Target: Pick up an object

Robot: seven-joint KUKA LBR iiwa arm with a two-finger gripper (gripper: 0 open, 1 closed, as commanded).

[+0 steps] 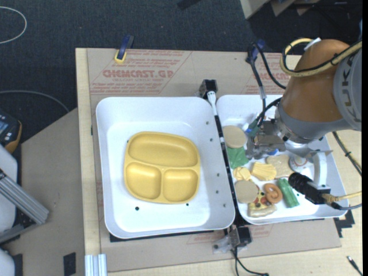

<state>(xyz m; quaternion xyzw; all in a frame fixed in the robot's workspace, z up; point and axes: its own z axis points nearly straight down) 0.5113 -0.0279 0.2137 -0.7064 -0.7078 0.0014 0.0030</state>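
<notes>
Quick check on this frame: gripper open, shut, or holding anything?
Gripper: cannot be told; it is low over the right bin, among the toy food pieces, and the wrist hides it.

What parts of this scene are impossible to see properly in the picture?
- Gripper: the arm's bulk covers it from above, so whether it holds anything is hidden.
- Right bin: the arm hides much of its floor and whatever lies there.
- Toy food: small and crowded; several pieces cannot be identified.
- Arm: its upper part is cut off by the picture's right edge.
- Yellow tray: fully visible in the left bin.
</notes>
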